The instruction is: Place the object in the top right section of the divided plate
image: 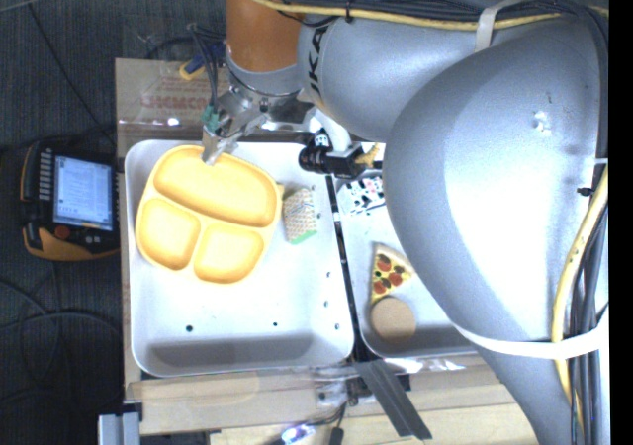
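A yellow divided plate [148, 204] lies in the left white bin [297, 319], with one long section toward the back and two smaller ones toward the front. My gripper [212, 148] hangs over the plate's far edge, just above the long section. Nothing is visible held at its tip. A beige and green sponge-like block [299, 213] rests on the bin floor just right of the plate. In the right bin lie a toy pizza slice [389, 272] and a round brown disc [393, 318].
The big grey arm [495, 166] covers most of the right bin. A black-and-white spotted item [366, 192] lies near the divider between the bins. A handheld control pendant [69, 198] sits left of the bench, and a cardboard sheet [163, 92] lies behind the left bin.
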{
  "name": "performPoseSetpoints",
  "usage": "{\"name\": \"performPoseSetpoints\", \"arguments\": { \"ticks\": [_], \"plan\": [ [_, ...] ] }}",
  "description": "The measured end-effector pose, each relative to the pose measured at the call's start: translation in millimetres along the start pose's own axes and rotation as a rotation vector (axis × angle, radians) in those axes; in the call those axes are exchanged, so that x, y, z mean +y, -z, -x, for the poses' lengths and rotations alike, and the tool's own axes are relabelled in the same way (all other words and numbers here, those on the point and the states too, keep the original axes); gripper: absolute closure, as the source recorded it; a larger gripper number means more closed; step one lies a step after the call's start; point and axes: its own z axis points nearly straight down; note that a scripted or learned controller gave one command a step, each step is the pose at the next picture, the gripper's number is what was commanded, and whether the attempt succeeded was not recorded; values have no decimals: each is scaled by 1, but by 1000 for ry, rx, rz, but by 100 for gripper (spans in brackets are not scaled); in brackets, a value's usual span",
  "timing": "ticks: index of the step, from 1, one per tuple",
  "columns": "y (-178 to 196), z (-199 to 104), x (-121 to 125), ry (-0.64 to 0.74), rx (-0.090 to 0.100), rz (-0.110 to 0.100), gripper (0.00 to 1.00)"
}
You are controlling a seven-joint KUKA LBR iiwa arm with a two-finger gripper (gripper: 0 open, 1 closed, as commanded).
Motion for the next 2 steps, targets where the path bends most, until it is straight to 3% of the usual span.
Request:
{"name": "performPoseSetpoints", "arguments": {
  "ticks": [1,2],
  "plan": [
    [24,32,-25,-118,8,1,100],
    [-36,-3,-25,-93,5,3,100]
  ]
}}
